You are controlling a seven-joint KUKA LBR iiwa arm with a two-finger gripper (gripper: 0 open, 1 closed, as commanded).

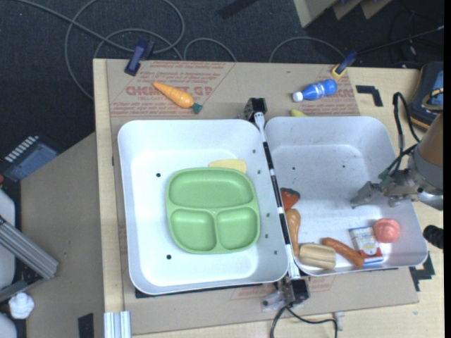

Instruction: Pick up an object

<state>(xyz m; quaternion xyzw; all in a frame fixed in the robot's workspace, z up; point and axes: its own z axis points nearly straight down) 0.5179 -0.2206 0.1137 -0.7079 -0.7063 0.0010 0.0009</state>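
Hovering over the right white bin [331,136], the grey two-finger gripper [366,194] appears spread and grips nothing. Candidate picks cluster along that bin's near edge: a pink round toy [387,229], a small printed box [366,241], and an orange sausage-shaped toy [343,251]. The left white bin [141,189] bears a green divided plastic tray [212,209]. Both bins rest on a tan bench [106,104].

Gripper [370,192] sits low over right bin [331,136], mid-right of frame, nothing between its fingers. Bin's lower edge holds bread roll [317,256], orange carrot [344,251], small carton [366,241], pink ball [387,229]. Left bin [141,189] has green divided tray [213,210], yellow piece [227,165] above it. Toy carrot [176,95] and blue bottle [316,91] lie on bench, top of frame.
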